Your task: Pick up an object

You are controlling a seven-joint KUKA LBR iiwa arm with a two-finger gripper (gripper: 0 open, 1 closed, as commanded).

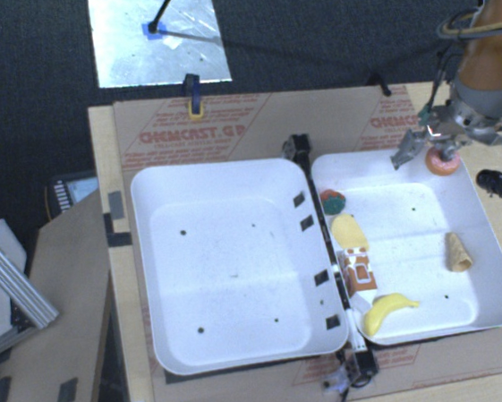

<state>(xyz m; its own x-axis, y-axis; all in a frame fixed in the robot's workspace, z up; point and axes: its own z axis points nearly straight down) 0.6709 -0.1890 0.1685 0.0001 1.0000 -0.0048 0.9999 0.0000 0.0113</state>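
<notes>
My gripper (428, 143) hangs over the far right corner of the right bin (415, 222), below the arm's orange band. Right beneath it, at the bin's back rim, is a pink and orange ring-shaped object (445, 163); whether it is held I cannot tell. In the right bin, along its left wall, lie a green and orange toy (333, 201), a yellow oblong piece (348, 230), an orange and white box (360, 270) and a yellow banana (388, 309). A tan cone (458, 251) lies near the right wall.
The left bin (223, 190) sits beside the right one, joined by a black clip strip (319, 233). Both rest on a cardboard sheet (224, 122). A silver plate (158, 33) lies at the back, and a metal frame (3, 278) stands at the left.
</notes>
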